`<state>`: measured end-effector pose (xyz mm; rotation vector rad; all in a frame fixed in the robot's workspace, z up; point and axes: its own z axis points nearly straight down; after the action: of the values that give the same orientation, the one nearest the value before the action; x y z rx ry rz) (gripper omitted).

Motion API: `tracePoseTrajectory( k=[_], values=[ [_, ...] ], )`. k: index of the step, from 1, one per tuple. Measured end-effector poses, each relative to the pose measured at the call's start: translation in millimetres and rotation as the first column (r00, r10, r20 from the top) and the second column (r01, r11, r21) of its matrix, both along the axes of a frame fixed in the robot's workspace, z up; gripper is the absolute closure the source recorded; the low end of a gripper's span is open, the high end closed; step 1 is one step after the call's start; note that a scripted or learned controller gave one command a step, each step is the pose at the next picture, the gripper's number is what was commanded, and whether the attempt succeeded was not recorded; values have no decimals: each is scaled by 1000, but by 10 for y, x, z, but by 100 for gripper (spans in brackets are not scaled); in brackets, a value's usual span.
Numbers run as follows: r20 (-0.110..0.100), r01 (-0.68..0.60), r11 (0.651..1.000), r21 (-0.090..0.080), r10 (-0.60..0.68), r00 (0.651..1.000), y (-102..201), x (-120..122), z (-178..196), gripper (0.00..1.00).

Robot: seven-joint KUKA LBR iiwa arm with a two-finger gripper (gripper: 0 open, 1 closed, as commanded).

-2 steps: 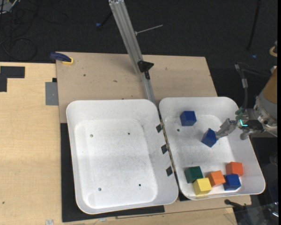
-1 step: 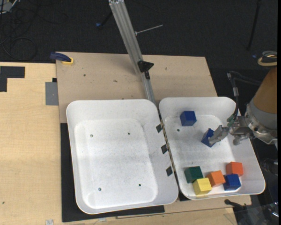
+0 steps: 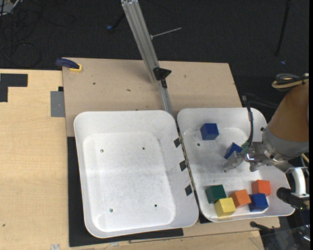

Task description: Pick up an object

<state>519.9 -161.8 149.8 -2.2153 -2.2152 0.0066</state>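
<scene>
We see the gripper at the right of the frame, low over the right white plastic bin, its fingers clamped on a small blue block. Another blue cube sits up-left; green, yellow, orange, red-orange and blue cubes cluster along the bin's lower edge.

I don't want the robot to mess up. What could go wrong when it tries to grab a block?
The gripper is right at a blue block that looks tilted, so it might slip away. The green, yellow, orange, red and blue cubes are bunched together, so grabbing one could bump others.
</scene>
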Motion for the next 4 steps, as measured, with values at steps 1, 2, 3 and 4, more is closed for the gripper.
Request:
tracePoseTrajectory(
  k=[1, 2, 3, 4],
  values=[
    [0, 1, 1000, 0, -1, 1000, 11, -19, -543, 0],
    [4, 8, 1000, -1, -8, 1000, -13, -13, -413, 100],
    [10, 4, 1000, -3, -4, 1000, -47, 0, 8, 100],
    [14, -2, 1000, -4, 2, 1000, -66, 66, 627, 100]
  ],
)
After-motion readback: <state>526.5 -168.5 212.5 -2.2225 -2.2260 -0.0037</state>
